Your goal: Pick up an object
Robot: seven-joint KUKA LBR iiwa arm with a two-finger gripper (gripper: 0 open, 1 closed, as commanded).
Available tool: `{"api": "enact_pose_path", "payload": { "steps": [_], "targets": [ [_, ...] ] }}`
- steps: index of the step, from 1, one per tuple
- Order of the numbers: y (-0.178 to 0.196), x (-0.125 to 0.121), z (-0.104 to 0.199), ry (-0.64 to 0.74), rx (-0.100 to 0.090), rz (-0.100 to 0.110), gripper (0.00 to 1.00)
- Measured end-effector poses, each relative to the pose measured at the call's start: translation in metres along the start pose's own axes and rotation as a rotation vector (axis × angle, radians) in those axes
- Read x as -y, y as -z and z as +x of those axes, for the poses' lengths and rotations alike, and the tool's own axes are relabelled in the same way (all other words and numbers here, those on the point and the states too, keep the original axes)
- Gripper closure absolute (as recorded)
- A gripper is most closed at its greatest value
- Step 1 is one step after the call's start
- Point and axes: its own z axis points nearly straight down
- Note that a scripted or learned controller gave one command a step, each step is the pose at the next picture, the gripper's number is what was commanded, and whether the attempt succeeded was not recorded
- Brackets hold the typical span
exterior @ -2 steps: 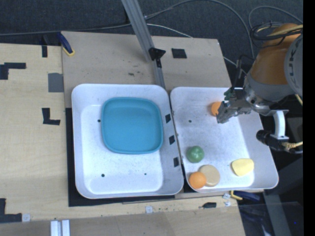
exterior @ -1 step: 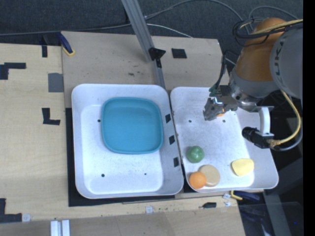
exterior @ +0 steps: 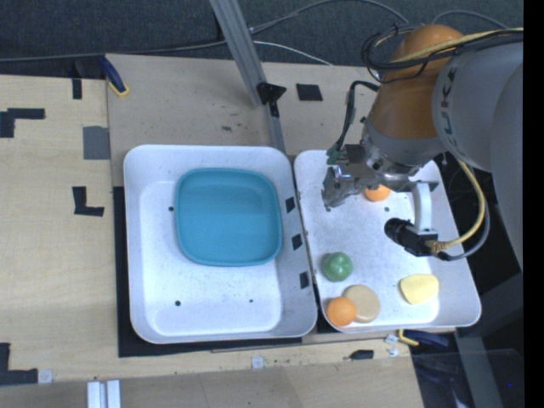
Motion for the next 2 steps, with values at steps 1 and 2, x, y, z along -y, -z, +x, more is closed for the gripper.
{"api": "enact_pose_path", "payload": {
  "steps": [1,2],
  "targets": [
    [-0.009,0.004,0.055,0.000,0.000,0.001,1.00],
    [0.002,-0.005,0.103,-0.001,0.000,0.000,1.00]
  ]
}}
